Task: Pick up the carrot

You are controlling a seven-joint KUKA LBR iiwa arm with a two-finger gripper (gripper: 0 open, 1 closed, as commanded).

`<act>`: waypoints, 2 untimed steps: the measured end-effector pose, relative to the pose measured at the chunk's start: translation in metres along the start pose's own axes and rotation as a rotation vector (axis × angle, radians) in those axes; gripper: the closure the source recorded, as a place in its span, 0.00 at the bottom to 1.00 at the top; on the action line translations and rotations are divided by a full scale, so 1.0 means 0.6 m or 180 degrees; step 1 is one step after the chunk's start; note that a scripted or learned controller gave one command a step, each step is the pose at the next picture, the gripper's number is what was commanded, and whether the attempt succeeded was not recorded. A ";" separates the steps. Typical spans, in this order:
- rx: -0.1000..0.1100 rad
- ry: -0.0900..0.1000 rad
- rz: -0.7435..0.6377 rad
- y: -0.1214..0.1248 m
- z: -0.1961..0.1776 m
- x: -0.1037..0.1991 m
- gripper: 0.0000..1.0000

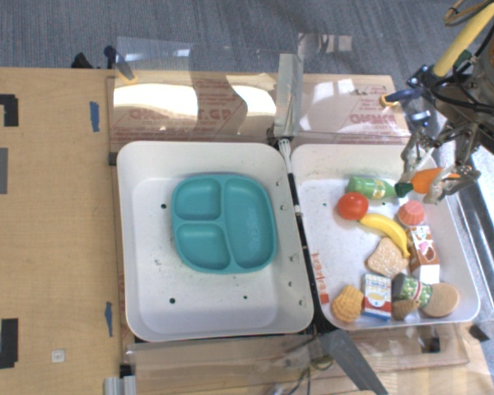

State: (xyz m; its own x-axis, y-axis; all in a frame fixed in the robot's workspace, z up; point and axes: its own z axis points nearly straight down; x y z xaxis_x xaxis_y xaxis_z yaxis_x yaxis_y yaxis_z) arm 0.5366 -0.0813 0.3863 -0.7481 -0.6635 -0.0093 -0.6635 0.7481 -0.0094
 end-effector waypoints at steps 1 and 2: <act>-0.0055 0.0035 -0.0132 0.030 0.326 0.075 1.00; -0.0010 -0.0005 -0.0138 0.026 0.300 0.067 1.00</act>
State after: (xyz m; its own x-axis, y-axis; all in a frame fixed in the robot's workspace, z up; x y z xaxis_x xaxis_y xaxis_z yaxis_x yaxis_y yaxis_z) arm 0.4987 -0.0962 0.2060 -0.7185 -0.6954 -0.0105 -0.6954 0.7186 -0.0066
